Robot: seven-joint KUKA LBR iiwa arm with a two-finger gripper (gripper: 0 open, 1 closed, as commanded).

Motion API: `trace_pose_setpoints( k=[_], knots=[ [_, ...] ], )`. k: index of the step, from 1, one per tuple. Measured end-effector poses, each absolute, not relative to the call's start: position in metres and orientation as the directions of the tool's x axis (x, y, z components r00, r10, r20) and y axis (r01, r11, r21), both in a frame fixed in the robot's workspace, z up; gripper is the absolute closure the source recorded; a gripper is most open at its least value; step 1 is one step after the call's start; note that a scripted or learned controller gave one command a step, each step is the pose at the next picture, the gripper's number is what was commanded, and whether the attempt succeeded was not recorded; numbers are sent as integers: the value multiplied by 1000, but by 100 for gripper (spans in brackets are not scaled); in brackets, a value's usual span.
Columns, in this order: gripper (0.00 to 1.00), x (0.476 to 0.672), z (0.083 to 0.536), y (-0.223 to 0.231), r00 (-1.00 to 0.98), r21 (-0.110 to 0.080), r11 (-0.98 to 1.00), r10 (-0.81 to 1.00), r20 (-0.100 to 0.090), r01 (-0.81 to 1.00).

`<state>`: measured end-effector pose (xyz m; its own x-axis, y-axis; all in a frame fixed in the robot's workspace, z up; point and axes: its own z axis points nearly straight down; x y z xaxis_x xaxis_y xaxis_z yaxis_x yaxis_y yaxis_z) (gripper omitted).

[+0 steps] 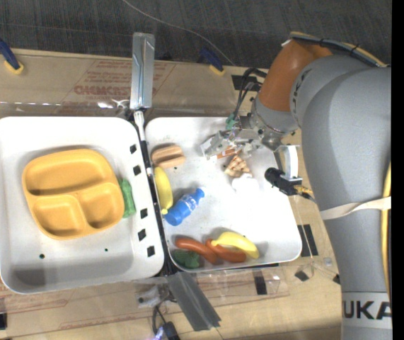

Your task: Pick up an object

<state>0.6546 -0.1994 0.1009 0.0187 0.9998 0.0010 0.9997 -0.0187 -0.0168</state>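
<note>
Nearest the camera, at the lower right, rises the grey body of the arm [350, 154], its orange band [286, 73] showing above the wrist as it reaches over the right bin [286, 232]. The gripper [231, 142] sits low over the upper middle of that bin, just above a small tan, ridged object [235, 165]; whether the jaws are spread or pinching cannot be told, and nothing is clearly seen between them. Along the bin's left wall lie a burger-like bun [168, 155], a yellow banana [162, 188] below it, and a blue bottle [185, 207] tilted just beside the banana. Near the bin's front edge are a red sausage [203, 248], a second yellow piece [235, 243] resting against it, and a green item [186, 259] at the corner. The left bin [18, 261] holds a yellow divided tray [71, 190], with a green object [127, 197] touching the tray's right side. Both bins rest on the tabletop [60, 76], which is covered with brown cardboard.
</note>
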Motion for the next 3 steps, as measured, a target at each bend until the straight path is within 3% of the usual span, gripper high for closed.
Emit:
trace_pose_setpoints(
  k=[1,2,3],
  knots=[
    [0,657,129,-156,112,-1,-112,994,0,994],
    [0,646,86,-148,-189,-41,189,982,5,981],
    [0,605,119,-118,-291,-1,291,957,1,957]
  ],
)
